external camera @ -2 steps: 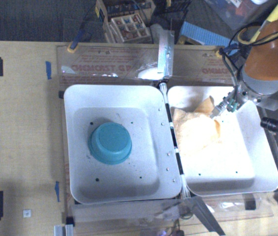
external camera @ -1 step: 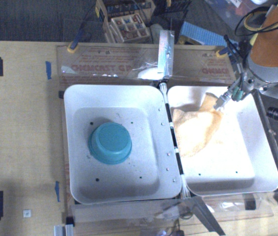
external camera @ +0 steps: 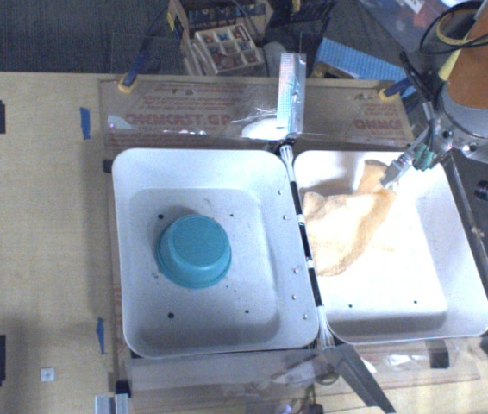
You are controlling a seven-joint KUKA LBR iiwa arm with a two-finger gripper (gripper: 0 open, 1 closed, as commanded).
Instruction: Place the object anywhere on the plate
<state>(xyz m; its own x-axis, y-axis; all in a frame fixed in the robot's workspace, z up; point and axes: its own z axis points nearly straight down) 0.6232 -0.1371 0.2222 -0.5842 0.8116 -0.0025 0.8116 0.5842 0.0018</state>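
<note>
Fingers (external camera: pixel 397 172) of mine pinch the upper tip of the tan cloth (external camera: pixel 347 222) in the right bin (external camera: pixel 464 266), its length trailing toward seven o'clock, while the blue plate (external camera: pixel 194 250) waits at nine o'clock, one bin over.

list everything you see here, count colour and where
shallow white bins: 2, white, side by side on the bench
round blue plastic dish: 1, blue, upside down in the middle of the left bin
limp yellow cloth: 1, pale yellow, in the right bin, one corner lifted toward the gripper
wooden bench: 1, tan, under the bins
clutter of boxes: several, mixed colours, beyond the bench
arm: 1, grey with orange band, top right
gripper: 1, at the cloth's raised corner
</note>
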